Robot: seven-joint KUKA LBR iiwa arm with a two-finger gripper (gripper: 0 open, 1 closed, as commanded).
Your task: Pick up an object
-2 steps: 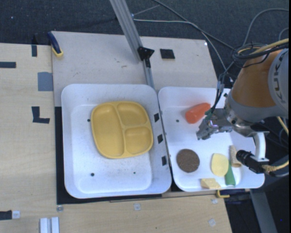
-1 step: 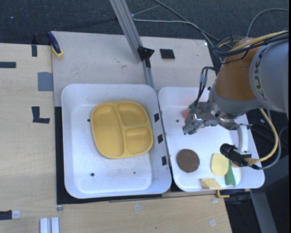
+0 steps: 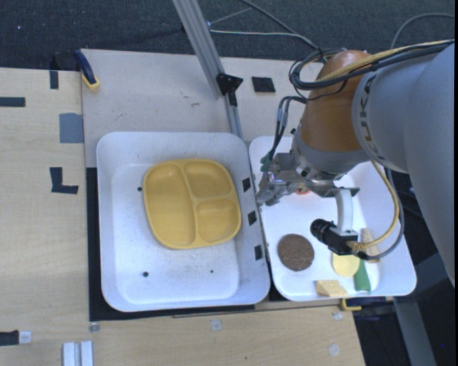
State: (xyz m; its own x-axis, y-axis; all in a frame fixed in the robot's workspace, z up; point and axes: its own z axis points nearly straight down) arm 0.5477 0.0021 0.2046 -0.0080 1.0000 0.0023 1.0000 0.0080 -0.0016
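One yellow plate [image 3: 191, 202] fills the left bin [image 3: 114, 280].

Grey rounded arm [image 3: 412, 105] w/ orange band [image 3: 332, 105] above wrist, black cables [image 3: 313, 67] looped over it, metal-grey wrist assy below.

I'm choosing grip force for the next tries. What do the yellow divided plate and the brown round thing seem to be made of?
The yellow divided plate looks like moulded plastic: even colour, soft sheen, rounded compartment ridges. The brown disc looks matte and speckled, perhaps a toy cookie or patty of plastic or foam; the view leaves that open. Both lie in white bins that look like smooth plastic.
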